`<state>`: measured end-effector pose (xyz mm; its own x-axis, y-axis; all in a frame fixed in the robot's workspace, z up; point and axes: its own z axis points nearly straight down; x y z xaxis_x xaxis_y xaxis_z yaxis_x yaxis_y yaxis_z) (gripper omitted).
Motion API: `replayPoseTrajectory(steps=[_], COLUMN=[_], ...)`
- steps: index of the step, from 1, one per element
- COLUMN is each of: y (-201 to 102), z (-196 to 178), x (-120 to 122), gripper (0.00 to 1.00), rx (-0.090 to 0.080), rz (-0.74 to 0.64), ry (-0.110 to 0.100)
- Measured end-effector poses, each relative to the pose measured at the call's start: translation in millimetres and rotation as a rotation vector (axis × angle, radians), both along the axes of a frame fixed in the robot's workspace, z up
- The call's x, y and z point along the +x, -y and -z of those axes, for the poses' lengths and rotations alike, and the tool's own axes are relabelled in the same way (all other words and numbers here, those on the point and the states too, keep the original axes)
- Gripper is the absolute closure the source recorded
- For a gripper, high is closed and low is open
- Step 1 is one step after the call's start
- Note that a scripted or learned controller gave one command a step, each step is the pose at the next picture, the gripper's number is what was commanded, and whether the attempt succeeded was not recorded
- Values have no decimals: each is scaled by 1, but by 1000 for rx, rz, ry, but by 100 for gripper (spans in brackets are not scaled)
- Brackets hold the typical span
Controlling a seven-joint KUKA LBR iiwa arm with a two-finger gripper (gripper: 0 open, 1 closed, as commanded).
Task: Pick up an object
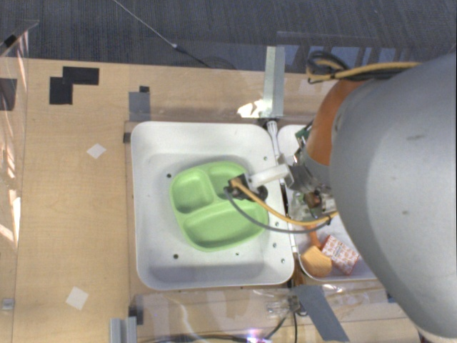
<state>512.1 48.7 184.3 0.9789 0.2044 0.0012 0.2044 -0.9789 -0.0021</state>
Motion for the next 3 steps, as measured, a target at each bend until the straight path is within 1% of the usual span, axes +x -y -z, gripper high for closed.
replayPoseTrajectory(steps=[1, 2, 3], y=[62, 205, 104], z=[1, 18, 0], x=[-19, -25, -25], gripper=[100, 100, 100], rx=[-1, -1, 0], rz=[1, -58, -48], ry=[-2, -2, 0])
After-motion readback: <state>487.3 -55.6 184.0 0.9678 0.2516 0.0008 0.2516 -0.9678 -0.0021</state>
